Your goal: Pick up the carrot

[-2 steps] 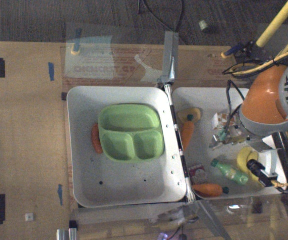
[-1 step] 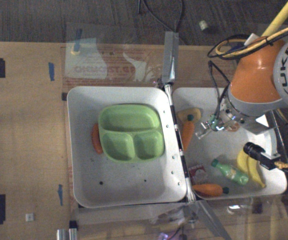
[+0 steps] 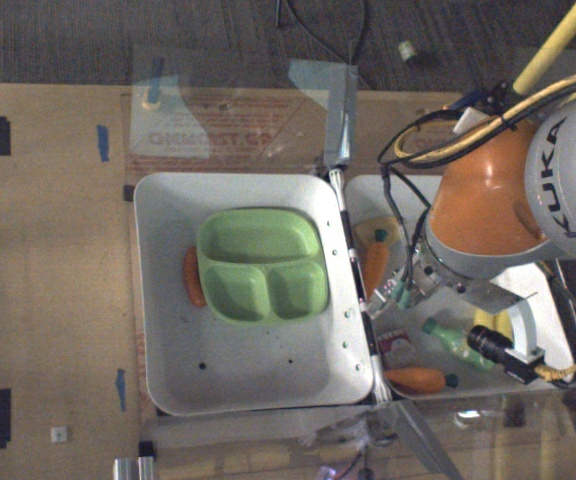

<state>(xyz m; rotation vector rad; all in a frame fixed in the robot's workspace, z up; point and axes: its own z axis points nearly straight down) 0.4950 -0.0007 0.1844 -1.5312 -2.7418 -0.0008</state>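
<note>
Over the right bin (image 3: 363, 200) the gripper (image 3: 396, 293) hangs low, just beside an upright carrot (image 3: 376, 265) near the bin's left wall — whether it is wide or narrow I cannot tell. Another carrot (image 3: 418, 378) lies near a green bottle (image 3: 453, 339), and the left bin (image 3: 248, 363) holds a green tray (image 3: 263, 265) with an orange piece (image 3: 194, 276) touching its left side.
</note>
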